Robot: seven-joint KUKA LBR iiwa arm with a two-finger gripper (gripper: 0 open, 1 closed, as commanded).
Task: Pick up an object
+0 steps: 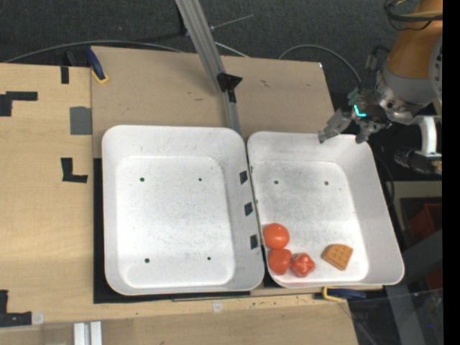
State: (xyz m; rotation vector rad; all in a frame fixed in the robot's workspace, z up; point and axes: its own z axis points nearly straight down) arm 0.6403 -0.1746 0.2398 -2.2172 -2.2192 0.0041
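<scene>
While the arm (411, 63) hangs over the far right corner of the bench, we read this as the approach step — nothing has been picked up yet. Going from big to small: the bench (165, 85) carries two shallow white bins side by side. We see nothing lying in the left bin (115, 192); the right bin (359, 192) holds everything worth taking, all gathered along its near edge.

The gripper (345, 131) sits just above the right bin's far rim, and its two dark fingers look spread apart with nothing between them.

As for the objects, we count four small ones. An orange ball (276, 236) lies near the bin's left wall, a second reddish-orange piece (279, 261) sits touching it on the near side, and a red lumpy piece (302, 265) rests just beside that. A tan waffle-like biscuit (338, 256) lies apart from them, nearer the bin's right side.

We judge the next move calls for travelling down the bin toward its near edge, then descending over one target. The biscuit stands alone — likely the easier grasp — whereas the clustered three risk being nudged together.
</scene>
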